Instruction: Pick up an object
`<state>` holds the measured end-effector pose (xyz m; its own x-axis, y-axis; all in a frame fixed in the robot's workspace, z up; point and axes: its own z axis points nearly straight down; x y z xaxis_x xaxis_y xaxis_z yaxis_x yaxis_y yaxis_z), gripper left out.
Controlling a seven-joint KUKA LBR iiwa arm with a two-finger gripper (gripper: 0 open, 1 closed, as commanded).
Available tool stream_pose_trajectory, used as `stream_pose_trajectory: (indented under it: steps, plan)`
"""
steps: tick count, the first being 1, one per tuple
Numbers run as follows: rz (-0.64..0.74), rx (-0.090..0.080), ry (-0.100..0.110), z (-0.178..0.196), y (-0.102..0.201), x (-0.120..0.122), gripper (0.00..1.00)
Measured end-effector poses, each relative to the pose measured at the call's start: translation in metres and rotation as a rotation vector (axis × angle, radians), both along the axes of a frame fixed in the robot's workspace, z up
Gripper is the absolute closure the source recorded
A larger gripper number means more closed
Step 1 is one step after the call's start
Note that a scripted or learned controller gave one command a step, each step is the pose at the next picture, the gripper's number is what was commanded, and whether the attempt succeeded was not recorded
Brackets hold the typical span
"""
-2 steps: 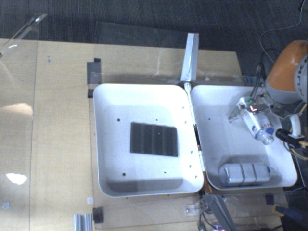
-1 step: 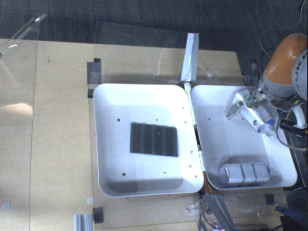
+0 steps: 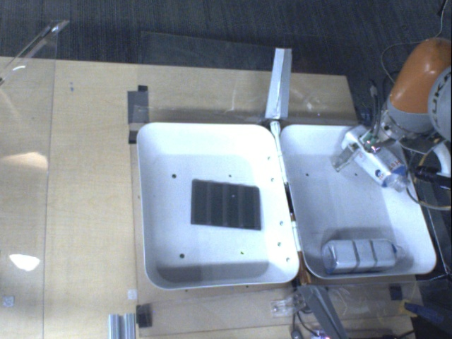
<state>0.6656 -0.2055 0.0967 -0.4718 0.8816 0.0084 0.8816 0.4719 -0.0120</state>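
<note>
Step in hand: approach, judged from the pose; nothing lifted yet, gripper point(image 3: 344, 157) poised over the upper part of the right bin point(image 3: 314, 143), above bare white floor.
Jaws: impossible to tell whether open or closed; tip too small and pale against the bin to read; nothing visible between them.
Arm: grey, with the orange band point(image 3: 417, 73) at the view's right edge, reaching in toward the right bin's far side.
Candidate object, right bin: grey ribbed block point(image 3: 359, 255), lying flat along the near wall, long side across the view, three rounded segments on top, well apart from the gripper.
Candidate object, left bin: dark ribbed slab point(image 3: 226, 205), flat near the middle of the left bin point(image 3: 159, 154), roughly square, parallel ridges on its face, low profile.
Next move: likely a shift toward the near wall of the right bin to centre over the grey block, then a descent with jaws spread across its short side.
Risk: block sits close to the bin wall, little room for a finger on that side; rounded top may slip.
</note>
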Motion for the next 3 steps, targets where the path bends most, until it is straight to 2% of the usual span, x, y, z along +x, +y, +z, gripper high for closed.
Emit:
stream_pose_trajectory:
  steps: [1,2,3]
  plan:
    - [-0.109,-0.004,-0.023,0.112,0.000,-0.055,0.00]
    - [-0.330,-0.004,-0.019,0.138,0.000,-0.120,0.00]
    - [-0.663,-0.005,-0.014,0.095,0.079,-0.139,0.00]
